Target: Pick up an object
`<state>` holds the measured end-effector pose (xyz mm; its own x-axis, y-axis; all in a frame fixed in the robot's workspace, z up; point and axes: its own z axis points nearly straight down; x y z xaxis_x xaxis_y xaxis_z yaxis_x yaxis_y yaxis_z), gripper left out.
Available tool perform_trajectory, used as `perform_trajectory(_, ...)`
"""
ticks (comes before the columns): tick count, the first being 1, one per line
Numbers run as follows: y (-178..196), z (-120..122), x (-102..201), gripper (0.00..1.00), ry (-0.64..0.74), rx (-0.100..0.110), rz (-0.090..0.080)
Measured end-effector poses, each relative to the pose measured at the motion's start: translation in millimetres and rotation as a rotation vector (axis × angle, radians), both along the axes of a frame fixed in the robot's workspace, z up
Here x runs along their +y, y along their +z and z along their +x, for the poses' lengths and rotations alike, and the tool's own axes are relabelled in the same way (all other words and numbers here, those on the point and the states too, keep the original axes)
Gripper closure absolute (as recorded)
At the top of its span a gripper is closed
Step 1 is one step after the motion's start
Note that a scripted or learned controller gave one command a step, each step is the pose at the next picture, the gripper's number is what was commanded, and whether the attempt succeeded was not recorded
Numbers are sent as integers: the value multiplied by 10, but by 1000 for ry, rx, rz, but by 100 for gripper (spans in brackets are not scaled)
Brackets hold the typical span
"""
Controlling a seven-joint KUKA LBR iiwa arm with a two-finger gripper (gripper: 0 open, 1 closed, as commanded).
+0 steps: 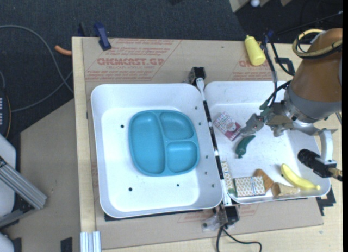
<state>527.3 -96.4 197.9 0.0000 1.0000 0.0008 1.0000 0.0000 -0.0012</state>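
My gripper (pixel 251 127) hangs over the right bin (pixel 304 143), near its left-middle, with the arm coming in from the right. It stands open with nothing between its fingers. A dark green, pickle-like object (pixel 243 145) lies just below and left of the fingertips, close to the lower one. A red and white packet (pixel 225 125) lies to the gripper's left. Along the bin's front lie a banana (pixel 298 177), a small printed box (pixel 247 186) and a brown piece (pixel 266 178).
The left bin (pixel 109 137) holds a blue divided plate (pixel 163 142). A black divider rail (pixel 208 131) runs between the bins. A yellow bottle (pixel 254 50) lies on the bench behind the right bin. A blue clamp (pixel 101 35) sits at the far left.
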Motion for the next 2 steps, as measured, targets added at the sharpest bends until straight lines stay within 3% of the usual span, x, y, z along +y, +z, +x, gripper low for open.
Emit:
perform_trajectory(1, -681, 400, -159, 0, -1, 0, 0)
perform_trajectory(2, -1140, 325, 29, 0, 0, 2, 1)
